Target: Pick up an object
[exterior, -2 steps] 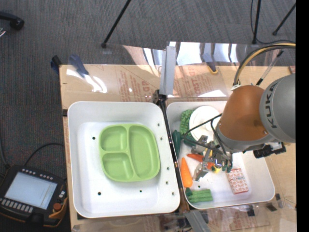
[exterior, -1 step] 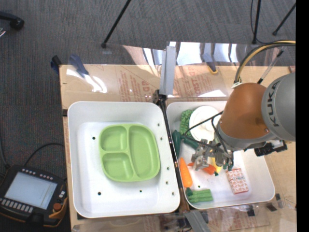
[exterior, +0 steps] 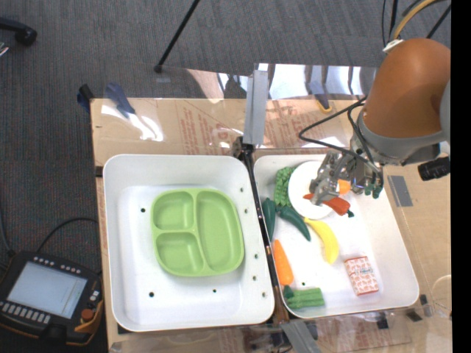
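Camera view: gripper (exterior: 321, 190) over plate (exterior: 300, 190) (toy-crowded)

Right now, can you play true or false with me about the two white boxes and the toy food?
1. The green divided plate lies in the left bin. True.
2. The banana is in the left bin. False: it lies in the right bin.
3. The gripper is over the white plate. True.
4. The carrot sits on the green divided plate. False: it lies in the right bin, near the left wall.
5. The small red box is in the right bin. True.
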Motion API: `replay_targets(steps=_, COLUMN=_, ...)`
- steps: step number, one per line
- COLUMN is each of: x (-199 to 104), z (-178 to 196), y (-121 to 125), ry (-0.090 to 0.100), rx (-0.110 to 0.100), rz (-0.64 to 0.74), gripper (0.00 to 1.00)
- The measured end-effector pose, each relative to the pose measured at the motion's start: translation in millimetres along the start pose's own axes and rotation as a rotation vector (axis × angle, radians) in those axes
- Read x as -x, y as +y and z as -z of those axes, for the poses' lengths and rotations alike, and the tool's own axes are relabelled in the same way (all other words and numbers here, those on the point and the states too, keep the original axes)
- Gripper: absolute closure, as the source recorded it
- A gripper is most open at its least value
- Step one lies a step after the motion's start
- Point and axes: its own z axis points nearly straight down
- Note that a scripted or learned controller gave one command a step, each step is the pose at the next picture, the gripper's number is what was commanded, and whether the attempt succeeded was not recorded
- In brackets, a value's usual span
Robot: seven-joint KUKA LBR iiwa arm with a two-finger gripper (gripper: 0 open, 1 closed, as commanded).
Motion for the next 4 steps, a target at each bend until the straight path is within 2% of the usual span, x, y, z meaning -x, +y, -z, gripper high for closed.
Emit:
replay_targets(steps=1, x=-45.9, z=-129.3, y=-63.6, ry=0.025, rx=-0.001, rz=0.156, gripper=1.0)
replay_targets(steps=2, x=-43.2, z=-125.1, y=-63.1, ry=0.016, rx=-0.001, rz=0.157, gripper=0.0)
replay_targets(steps=3, x=-89.8, z=-161.8, y=-47.0, ry=-0.004, rx=-0.005, rz=0.018, gripper=0.0)
replay_targets(steps=4, x=-90.4, z=-153.3, y=-45.2, ry=0.001, rx=-0.002, rz=0.024, gripper=1.0)
